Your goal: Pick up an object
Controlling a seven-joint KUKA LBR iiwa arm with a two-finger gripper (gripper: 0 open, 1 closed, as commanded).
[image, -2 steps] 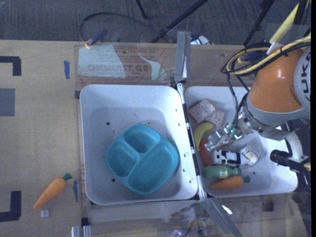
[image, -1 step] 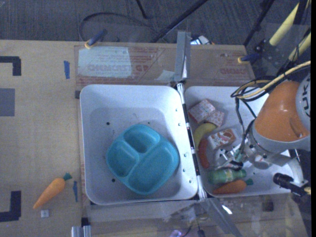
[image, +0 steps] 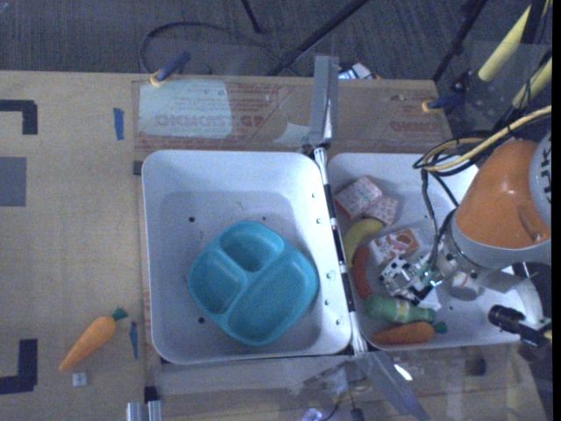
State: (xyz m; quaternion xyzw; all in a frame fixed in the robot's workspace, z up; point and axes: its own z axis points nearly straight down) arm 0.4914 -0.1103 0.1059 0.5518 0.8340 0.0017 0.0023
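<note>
- The gripper is lowered among toy food in the right bin; its opening cannot be told.
- Nothing is seen lifted; the pick remains undone.

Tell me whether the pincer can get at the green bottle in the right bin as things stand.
Probably yes. The pincer hovers just above the green bottle, which lies on its side in the right bin with its top uncovered. The toy carrot crowds one side, so a clean grasp may be tight.
</note>
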